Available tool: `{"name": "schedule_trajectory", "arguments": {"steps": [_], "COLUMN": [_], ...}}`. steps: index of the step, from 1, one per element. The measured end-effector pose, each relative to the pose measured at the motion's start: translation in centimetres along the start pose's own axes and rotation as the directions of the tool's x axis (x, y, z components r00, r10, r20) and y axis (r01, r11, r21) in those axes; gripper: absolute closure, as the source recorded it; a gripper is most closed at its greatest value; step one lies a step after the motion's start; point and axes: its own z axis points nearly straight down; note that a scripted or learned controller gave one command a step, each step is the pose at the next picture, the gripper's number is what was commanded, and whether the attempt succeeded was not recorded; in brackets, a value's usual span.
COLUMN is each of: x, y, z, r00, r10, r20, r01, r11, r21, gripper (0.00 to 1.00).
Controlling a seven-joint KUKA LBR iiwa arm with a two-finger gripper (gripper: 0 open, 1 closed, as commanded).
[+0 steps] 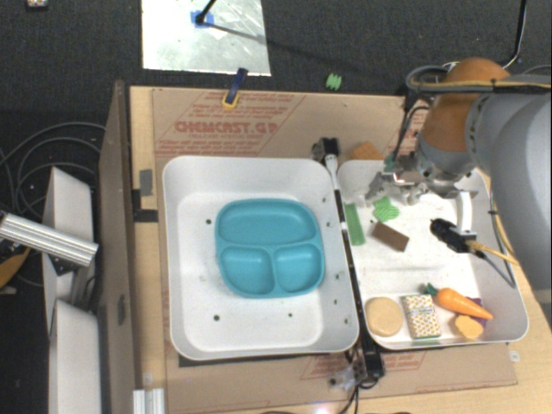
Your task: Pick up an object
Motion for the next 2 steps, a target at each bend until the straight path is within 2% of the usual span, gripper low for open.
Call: {"name": "schedule_trajectory", "arguments": {"steps": [1,2], "x": [1.9,0.9], "y": [-0.6,-2.8], "z": [0.1,0.1], "r00": [1.0,1.0], "r10": [-0.002,0.004], "r20": [0.0,0.0], "r01": [0.002,-0.004], "r11": [1.0,1.0], "r21": [0.004,0.006], "gripper": [0.0,0.0]}}
